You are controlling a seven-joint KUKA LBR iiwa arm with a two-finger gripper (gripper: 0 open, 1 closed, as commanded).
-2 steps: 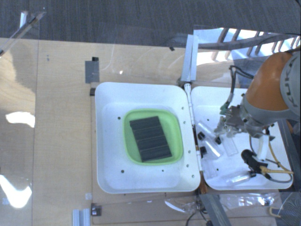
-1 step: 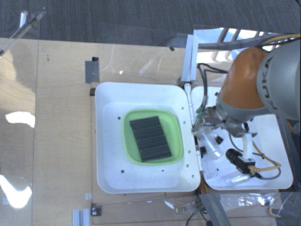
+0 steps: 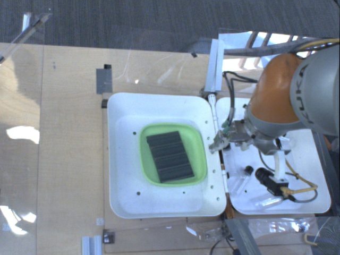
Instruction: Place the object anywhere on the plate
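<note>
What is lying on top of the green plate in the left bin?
A dark grey ribbed block lies flat on the green plate, slightly angled, within its rim. The plate sits in the left bin. The plate surface beneath the block is covered and cannot be seen.

Wooden bench (image 3: pixel 58 158); on it, two white bins (image 3: pixel 122 195) side by side

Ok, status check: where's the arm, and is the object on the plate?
Gripper at the divider between bins, fingers unreadable. Dark ridged block lying flat on green plate in left bin. Nothing on top of it.
</note>
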